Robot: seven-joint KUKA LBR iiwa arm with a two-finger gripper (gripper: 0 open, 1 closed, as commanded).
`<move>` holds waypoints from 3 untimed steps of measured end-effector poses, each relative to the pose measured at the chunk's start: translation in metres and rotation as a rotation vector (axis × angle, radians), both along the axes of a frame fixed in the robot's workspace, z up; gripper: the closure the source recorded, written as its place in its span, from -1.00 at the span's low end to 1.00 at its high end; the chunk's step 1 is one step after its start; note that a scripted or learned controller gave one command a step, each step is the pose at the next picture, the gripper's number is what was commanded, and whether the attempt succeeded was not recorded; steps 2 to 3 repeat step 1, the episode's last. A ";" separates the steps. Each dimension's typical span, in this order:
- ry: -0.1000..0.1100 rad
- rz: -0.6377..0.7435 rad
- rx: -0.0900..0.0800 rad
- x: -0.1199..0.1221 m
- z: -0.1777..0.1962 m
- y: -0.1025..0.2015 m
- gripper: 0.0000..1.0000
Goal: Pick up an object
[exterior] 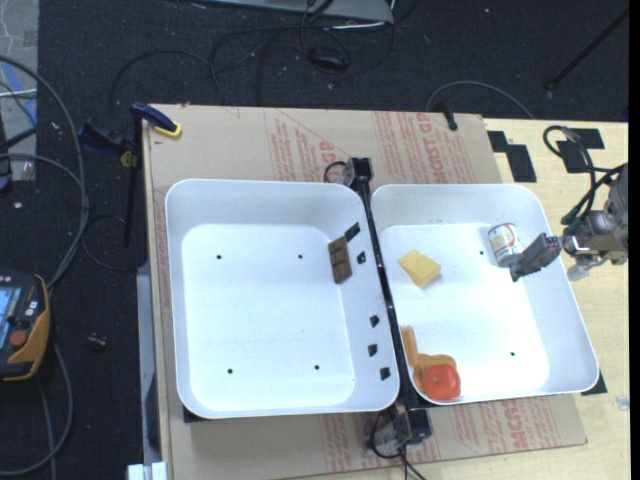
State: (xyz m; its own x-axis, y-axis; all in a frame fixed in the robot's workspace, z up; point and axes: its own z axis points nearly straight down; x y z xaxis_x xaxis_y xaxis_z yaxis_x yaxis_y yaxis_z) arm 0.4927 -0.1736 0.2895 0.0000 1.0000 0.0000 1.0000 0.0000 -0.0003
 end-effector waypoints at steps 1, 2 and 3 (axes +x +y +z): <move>0.000 -0.001 -0.001 0.050 0.007 -0.037 -1.00; 0.000 -0.001 -0.001 0.050 0.007 -0.037 -1.00; 0.000 -0.001 -0.001 0.050 0.007 -0.037 -1.00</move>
